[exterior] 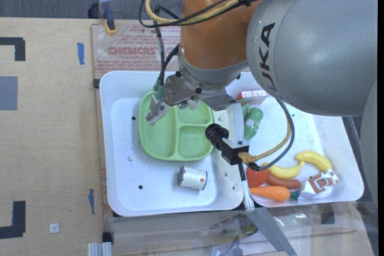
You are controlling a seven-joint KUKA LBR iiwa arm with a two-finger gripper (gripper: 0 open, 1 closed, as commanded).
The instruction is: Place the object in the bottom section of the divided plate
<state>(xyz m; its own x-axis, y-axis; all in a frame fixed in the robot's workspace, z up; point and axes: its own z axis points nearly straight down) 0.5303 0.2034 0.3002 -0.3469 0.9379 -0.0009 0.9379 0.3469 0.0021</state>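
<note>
The arm (288, 27) fills the frame's upper right; its gripper (157, 110) hovers over the green divided plate (180, 138), jaw state indeterminable. The white can (192, 178) lies on its side below the plate, long axis running left-right.

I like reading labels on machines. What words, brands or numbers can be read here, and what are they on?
"KA", the visible end of a larger name: on the grey arm.
Red lettering on the flat board behind the bins: too blurred to read.
Red and white packet and orange patterned packet: print too small to read.
</note>
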